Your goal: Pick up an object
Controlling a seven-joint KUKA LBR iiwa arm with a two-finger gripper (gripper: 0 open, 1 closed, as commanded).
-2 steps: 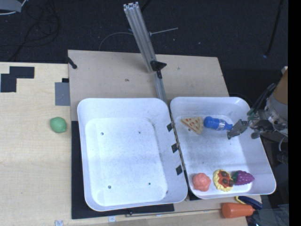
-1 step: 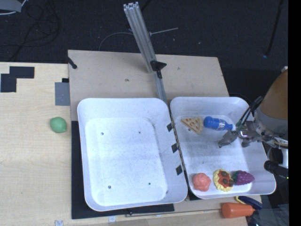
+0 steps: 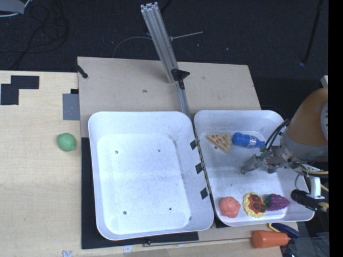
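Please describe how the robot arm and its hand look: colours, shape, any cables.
The arm is rounded, with an orange band above a grey wrist. The hand is dark grey metal with two thin fingers. Thin black cables loop beside the wrist.

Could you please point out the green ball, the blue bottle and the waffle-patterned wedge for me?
green ball point(image 3: 66, 142): camera view, middle of the ball.
blue bottle point(image 3: 245, 140): camera view, its blue body.
waffle-patterned wedge point(image 3: 219, 141): camera view, centre of its gridded top.
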